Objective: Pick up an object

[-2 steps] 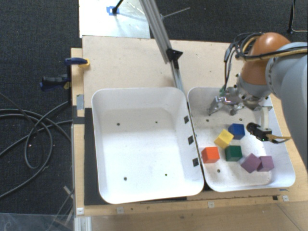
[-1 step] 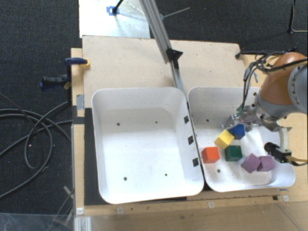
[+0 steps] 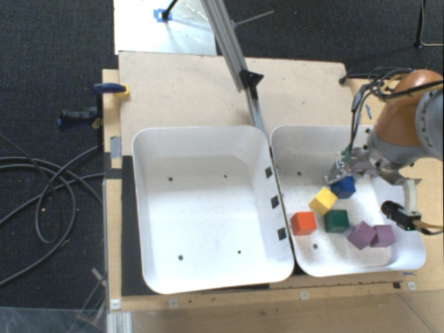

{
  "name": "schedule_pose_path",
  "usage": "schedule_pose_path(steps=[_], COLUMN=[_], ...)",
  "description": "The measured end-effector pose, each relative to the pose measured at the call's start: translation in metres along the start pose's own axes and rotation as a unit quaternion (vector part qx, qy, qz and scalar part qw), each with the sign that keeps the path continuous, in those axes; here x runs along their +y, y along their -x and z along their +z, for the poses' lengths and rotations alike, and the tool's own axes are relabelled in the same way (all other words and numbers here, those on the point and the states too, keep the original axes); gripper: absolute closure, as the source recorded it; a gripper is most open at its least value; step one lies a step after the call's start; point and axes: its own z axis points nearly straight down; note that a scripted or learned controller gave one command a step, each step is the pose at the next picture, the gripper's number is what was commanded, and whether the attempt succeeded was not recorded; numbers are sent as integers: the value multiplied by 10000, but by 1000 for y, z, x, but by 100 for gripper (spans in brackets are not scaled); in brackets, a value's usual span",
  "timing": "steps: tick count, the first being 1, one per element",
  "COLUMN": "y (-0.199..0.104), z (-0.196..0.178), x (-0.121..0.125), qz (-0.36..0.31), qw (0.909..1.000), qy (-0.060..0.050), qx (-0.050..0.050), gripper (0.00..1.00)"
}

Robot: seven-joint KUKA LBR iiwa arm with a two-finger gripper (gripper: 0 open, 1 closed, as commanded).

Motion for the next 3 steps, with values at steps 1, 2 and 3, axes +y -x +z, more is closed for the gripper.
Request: schedule_pose_path(steps=[1, 2, 3], y=[-58, -118, -188], z=[11, -93, -88], x=[-18, 8, -34], qz=[-23, -37, -41], qw=[10000, 10000, 10000], qy=[-7, 32, -32], qx=[2, 8, 19], gripper=[100, 100, 100])
